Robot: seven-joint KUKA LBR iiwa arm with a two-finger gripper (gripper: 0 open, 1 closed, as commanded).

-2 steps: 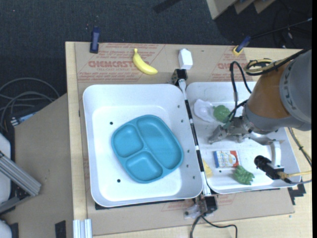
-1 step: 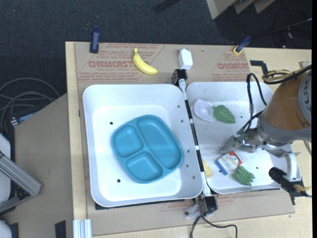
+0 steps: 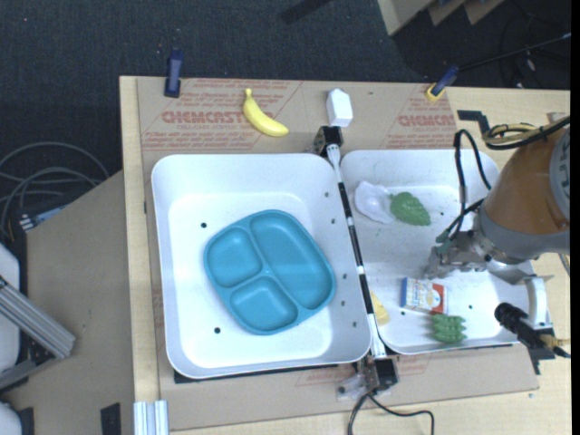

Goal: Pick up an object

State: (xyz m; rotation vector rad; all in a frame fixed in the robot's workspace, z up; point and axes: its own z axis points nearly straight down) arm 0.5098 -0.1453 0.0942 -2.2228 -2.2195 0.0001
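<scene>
The right bin [image 3: 399, 166] holds several small items. A white crumpled piece [image 3: 371, 199] lies at its back left, touching a green leafy toy [image 3: 410, 208]. A small white, blue and red packet [image 3: 423, 294] lies near the front, with a green knobbly toy [image 3: 448, 327] just in front of it. A small yellow piece [image 3: 378, 314] rests against the bin's left wall. My gripper [image 3: 446, 259] hangs low over the bin's right half, just behind and to the right of the packet. The orange-banded wrist [image 3: 530, 188] hides its lower end.
The left bin [image 3: 181, 198] bears a blue divided plate [image 3: 266, 270]. Behind the bins, a yellow banana [image 3: 263, 116] and a white block [image 3: 339, 107] lie on the bench. Cables [image 3: 471, 152] run along the right bin's back right.
</scene>
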